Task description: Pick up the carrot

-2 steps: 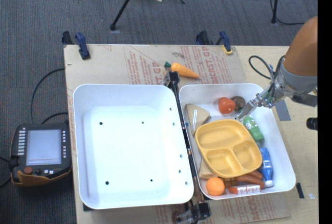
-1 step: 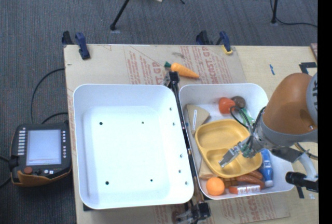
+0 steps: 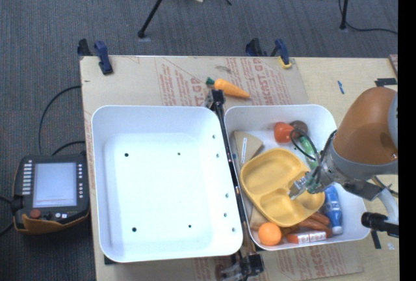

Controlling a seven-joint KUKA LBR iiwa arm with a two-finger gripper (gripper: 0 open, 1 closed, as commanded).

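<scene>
The carrot, orange with a green top, lies on the cardboard bench behind the bins, just beyond the gap between them. It sits outside both bins. My gripper is far from it, low inside the right bin, over the right side of a yellow divided plate. The arm's orange band hangs above the bin's right edge. I see nothing of the carrot at the gripper.
The right bin also holds a red ball, an orange ball, a blue bottle, a green item, sausages and a beige wedge. The left bin is beside it. Blue clamps grip the bench's back edge.
</scene>
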